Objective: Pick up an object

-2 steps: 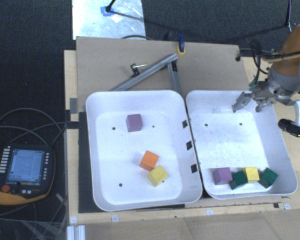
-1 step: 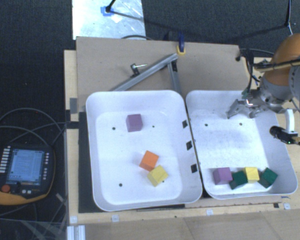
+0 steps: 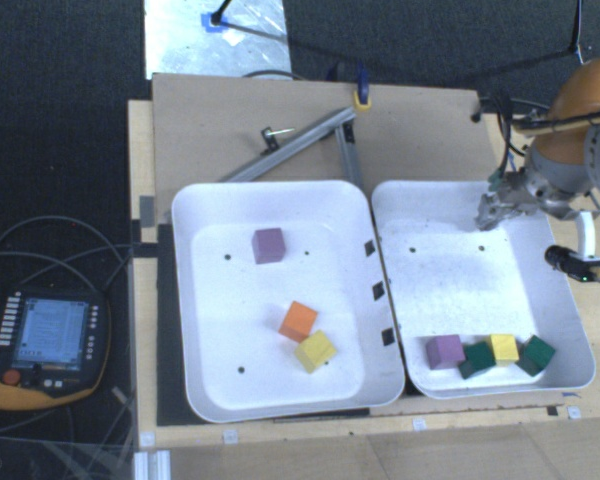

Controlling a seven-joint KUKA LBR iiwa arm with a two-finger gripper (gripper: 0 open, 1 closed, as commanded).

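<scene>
The left bin (image 3: pixel 195 268) holds a purple cube (image 3: pixel 268 245) at the back, an orange cube (image 3: pixel 298 320) and a yellow cube (image 3: pixel 316 351) touching it in front. Along the front edge of the right bin (image 3: pixel 460 268) sit a purple cube (image 3: pixel 444 350), a dark green cube (image 3: pixel 476 359), a yellow cube (image 3: pixel 504 347) and another green cube (image 3: pixel 536 353). My gripper (image 3: pixel 492 212) hangs over the back right part of the right bin, far from all cubes, with nothing seen in it.
A metal bar (image 3: pixel 295 143) lies slantwise on the brown board behind the bins. A teach pendant (image 3: pixel 45 346) with cables lies on the floor at the left. Black clips (image 3: pixel 378 290) sit on the seam between the bins.
</scene>
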